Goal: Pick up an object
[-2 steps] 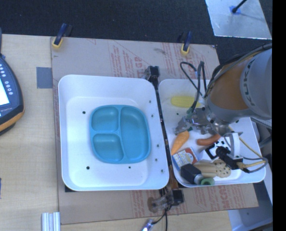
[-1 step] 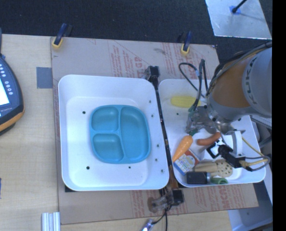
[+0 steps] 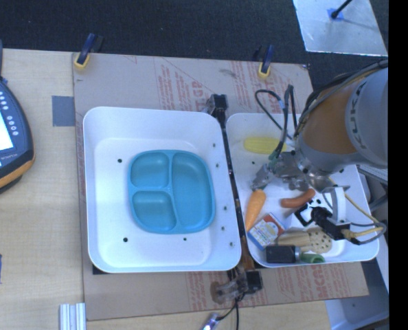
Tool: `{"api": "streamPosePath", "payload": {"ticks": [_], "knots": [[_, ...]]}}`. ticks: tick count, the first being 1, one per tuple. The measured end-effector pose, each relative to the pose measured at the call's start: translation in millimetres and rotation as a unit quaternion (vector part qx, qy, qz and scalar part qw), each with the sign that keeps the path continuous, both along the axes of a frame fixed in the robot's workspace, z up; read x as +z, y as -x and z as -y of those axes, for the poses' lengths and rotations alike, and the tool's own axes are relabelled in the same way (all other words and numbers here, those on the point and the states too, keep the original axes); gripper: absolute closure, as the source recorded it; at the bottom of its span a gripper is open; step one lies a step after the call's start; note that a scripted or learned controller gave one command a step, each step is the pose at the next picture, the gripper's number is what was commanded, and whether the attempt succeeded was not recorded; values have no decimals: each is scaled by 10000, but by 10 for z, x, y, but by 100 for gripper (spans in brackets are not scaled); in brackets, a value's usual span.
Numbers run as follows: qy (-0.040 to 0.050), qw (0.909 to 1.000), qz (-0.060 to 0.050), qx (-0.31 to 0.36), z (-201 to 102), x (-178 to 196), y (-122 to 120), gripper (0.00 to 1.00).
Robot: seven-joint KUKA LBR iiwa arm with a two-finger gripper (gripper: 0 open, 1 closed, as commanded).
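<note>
Nearest, a black block (image 3: 280, 254) and wooden spatula (image 3: 306, 239) crowd the right bin (image 3: 369, 253); the gripper (image 3: 281, 172) hangs beside the carrot (image 3: 255, 209), its grip impossible to tell.

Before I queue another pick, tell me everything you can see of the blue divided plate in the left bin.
The blue plate is a light blue, plastic-looking tray with rounded corners, split into three compartments: two smaller ones on the camera's left, stacked, and one long one on the right. It lies flat, right way up, slightly rotated, near the middle of the left bin. All three compartments look bare. Only the bin floor touches it.
</note>
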State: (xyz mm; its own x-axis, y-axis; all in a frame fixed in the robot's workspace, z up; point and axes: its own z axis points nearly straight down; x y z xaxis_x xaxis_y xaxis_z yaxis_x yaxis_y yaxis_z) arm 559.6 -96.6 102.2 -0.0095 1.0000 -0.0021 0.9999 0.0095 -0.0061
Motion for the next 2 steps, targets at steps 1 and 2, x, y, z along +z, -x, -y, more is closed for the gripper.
{"api": "streamPosePath", "payload": {"ticks": [1,2], "knots": [[6,10000,-5,12,10,103,-5,100],[10,10000,-6,20,10,102,-4,0]]}}
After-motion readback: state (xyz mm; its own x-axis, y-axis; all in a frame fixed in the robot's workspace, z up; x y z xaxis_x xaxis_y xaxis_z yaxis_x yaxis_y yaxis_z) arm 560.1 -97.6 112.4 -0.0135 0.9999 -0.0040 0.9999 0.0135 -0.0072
